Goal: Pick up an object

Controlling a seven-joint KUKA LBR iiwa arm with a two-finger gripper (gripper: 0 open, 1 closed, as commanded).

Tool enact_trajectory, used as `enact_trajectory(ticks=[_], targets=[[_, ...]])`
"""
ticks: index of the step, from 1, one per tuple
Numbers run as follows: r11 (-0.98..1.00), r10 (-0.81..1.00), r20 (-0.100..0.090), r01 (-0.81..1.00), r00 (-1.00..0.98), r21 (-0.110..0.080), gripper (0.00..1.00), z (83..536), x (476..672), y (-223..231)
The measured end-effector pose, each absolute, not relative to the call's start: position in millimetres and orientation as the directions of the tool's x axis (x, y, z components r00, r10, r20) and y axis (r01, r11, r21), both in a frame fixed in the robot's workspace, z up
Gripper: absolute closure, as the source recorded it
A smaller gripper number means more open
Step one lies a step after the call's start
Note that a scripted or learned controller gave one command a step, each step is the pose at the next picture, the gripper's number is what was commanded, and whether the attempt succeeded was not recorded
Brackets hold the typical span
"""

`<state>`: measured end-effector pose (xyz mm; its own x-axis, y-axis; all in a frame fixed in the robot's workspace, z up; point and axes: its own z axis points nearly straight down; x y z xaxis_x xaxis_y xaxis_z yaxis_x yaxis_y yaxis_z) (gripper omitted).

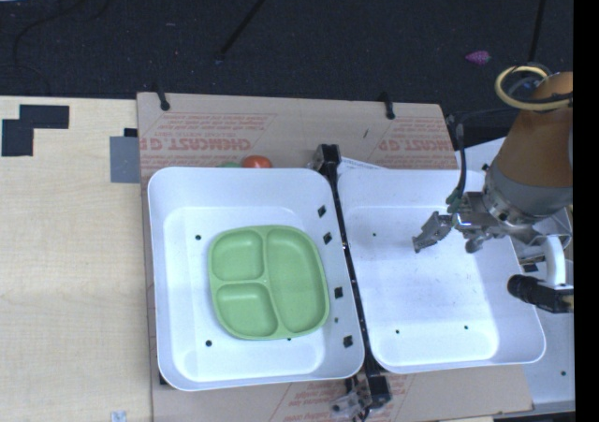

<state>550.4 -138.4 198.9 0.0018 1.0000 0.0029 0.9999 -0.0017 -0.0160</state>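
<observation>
Item: green plate [269, 281], three compartments, flat in the left bin [178, 224], long axis roughly twelve to six. My gripper [447, 231] hangs over the right bin [440, 317], jaws apart, holding nothing. The plate lies toward eight o'clock, across the divider.

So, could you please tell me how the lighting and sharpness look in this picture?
Camera view: lighting is even, the white plastic bins bright and near washed out; the green three-compartment plate is sharp enough to show its dividers, with soft shadows; the grey two-finger tool looks slightly soft; the background above the bench is very dark.
</observation>
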Motion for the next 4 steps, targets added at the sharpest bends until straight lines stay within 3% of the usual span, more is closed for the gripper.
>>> enact_trajectory(ticks=[1, 2, 3, 4], targets=[[0.000, 1.000, 0.001, 1.000, 0.000, -0.004, 0.00, 206.0, 553.2, -138.5], [0.000, 1.000, 0.003, 1.000, 0.000, -0.009, 0.00, 151.7, 541.9, -134.9], [-0.001, 1.000, 0.002, 1.000, 0.001, -0.009, 0.00, 90.1, 543.0, -140.3], [-0.003, 1.000, 0.002, 1.000, 0.003, -0.004, 0.00, 87.3, 542.4, -140.3]])
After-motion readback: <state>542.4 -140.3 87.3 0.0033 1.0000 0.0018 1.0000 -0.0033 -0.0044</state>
